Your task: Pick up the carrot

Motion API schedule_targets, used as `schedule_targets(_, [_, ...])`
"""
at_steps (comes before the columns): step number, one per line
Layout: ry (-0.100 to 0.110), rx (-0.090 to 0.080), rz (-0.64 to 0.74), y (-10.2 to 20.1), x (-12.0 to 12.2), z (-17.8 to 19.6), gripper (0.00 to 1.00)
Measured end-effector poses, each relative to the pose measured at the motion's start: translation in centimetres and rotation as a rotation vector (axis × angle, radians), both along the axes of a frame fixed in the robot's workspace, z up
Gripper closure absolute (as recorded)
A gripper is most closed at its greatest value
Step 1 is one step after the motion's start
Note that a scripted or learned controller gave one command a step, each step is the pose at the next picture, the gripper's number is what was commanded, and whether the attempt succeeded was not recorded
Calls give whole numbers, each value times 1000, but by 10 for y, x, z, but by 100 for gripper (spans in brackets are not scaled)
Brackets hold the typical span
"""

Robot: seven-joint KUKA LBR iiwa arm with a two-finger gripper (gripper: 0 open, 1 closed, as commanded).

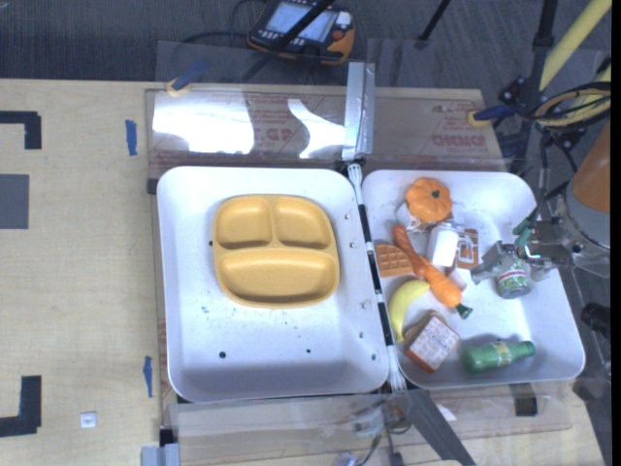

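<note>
Whether the jaws are apart or together cannot be told: they sit low at the far right side of the right bin (pixel 558 343), a tangle of dark and silver parts against the bin wall, too small to read. Nothing orange shows between them.

From the left, the tabletop (pixel 78 260) is bare wood with black tape marks. The left bin (pixel 184 338) holds a yellow divided plate (pixel 277 249) and nothing else of note. In the right bin, close to the shared wall, lie a brown waffle-like piece (pixel 388 258) and a banana (pixel 406 304). The carrot (pixel 430 270) runs slantwise through the middle of the pile, its thin end up by the waffle piece and its green stub down towards the bin's middle. It touches the banana and lies just beside a small white bottle (pixel 444 248). A small pumpkin (pixel 428 200) sits above it, a printed box (pixel 432 342) below, then a green bottle (pixel 498 354), and a small can (pixel 513 281) right under the jaws.

The task looks to be at the approach step: the carrot is on the bin floor, ungrasped, well apart from the jaws. The next move likely calls for travel leftward over the can, a turn of the wrist to set the jaws across the carrot's slant, and a descent on its middle, clear of the bottle and banana.
</note>
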State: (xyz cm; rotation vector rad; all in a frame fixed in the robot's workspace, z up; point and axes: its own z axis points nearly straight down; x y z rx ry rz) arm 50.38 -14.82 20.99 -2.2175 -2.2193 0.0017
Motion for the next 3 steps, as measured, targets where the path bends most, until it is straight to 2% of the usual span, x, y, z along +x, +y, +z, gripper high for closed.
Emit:
schedule_targets(1, [-20, -3, -234, 49, 32, -101, 0])
schedule_targets(2, [-22, -4, -237, 48, 33, -91, 100])
schedule_targets(3, [-7, -4, -14, 12, 84, -49, 100])
